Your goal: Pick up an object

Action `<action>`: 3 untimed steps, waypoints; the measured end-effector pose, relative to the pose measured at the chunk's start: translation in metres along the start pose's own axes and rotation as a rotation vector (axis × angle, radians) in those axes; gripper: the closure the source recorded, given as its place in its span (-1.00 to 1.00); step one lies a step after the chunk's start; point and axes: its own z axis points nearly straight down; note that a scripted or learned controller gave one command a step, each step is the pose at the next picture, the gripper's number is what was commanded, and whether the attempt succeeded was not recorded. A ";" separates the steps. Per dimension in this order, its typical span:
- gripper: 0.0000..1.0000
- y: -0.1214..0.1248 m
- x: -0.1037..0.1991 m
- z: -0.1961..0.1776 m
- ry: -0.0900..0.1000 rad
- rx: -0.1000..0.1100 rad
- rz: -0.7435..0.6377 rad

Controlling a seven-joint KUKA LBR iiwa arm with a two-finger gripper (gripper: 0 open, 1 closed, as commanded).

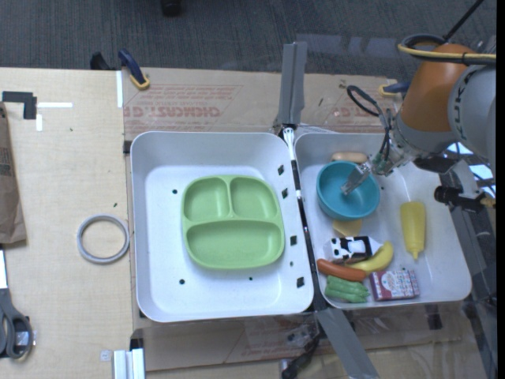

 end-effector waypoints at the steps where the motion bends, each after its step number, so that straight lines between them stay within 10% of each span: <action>1: 1.00 0.001 -0.001 -0.011 -0.003 -0.003 0.000; 2: -1.00 0.001 -0.001 -0.011 -0.003 -0.002 0.000; 3: -1.00 -0.002 -0.021 -0.003 0.000 0.001 -0.137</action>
